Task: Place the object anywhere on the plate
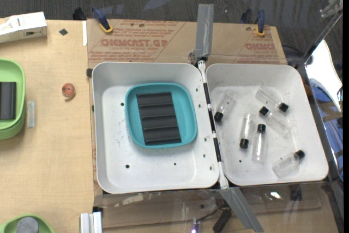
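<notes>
A teal square plate (187,117) lies in the left white bin (112,161), slightly left of the bin's middle. A black ridged block (158,117) rests flat on the plate and covers most of its centre. In the right white bin (305,172) lie several clear vials with black caps, scattered on their sides. One vial (222,106) is near the left wall, two vials (246,131) (258,142) are in the middle, and another vial (287,163) is near the front right corner.
A green tray (13,76) holding a dark item sits at the left edge of the wooden bench. A small pink disc (67,90) lies beside it. Clamped cardboard (142,41) lies behind the bins, and a grey post (204,30) stands above the seam between them.
</notes>
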